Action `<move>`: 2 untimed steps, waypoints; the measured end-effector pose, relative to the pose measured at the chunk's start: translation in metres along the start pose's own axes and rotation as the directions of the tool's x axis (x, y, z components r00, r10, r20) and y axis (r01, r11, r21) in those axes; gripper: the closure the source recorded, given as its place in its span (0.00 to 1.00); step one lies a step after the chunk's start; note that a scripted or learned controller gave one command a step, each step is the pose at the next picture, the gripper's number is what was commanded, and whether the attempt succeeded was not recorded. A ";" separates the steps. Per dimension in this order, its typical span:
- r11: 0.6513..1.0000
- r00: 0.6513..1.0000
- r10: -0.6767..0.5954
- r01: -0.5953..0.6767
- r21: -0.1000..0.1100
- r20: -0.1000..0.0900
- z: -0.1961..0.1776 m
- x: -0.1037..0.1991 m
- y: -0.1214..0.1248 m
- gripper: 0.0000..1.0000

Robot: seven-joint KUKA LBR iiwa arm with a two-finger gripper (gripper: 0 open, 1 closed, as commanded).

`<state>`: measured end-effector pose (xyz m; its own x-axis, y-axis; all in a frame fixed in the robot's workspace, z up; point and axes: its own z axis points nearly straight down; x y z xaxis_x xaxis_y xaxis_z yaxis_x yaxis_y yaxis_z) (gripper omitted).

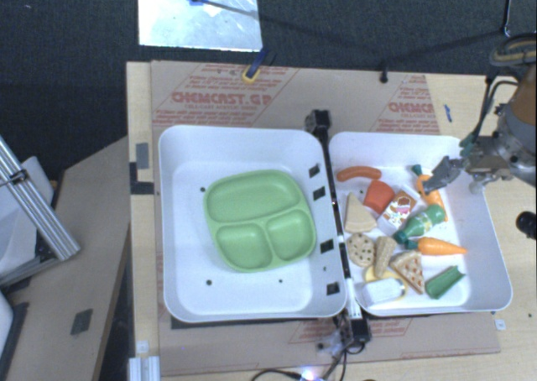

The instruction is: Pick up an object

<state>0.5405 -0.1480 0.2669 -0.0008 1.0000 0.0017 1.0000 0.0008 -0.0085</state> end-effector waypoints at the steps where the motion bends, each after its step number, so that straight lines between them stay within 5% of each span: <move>1: 1.000 1.000 -0.003 0.003 -0.010 0.002 -0.005 0.000 0.002 0.00; 2: 1.000 1.000 -0.001 0.001 -0.006 0.001 0.053 0.006 -0.003 0.00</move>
<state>0.5371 -0.1415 0.2138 -0.0017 1.0000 0.0010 1.0000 0.0017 -0.0021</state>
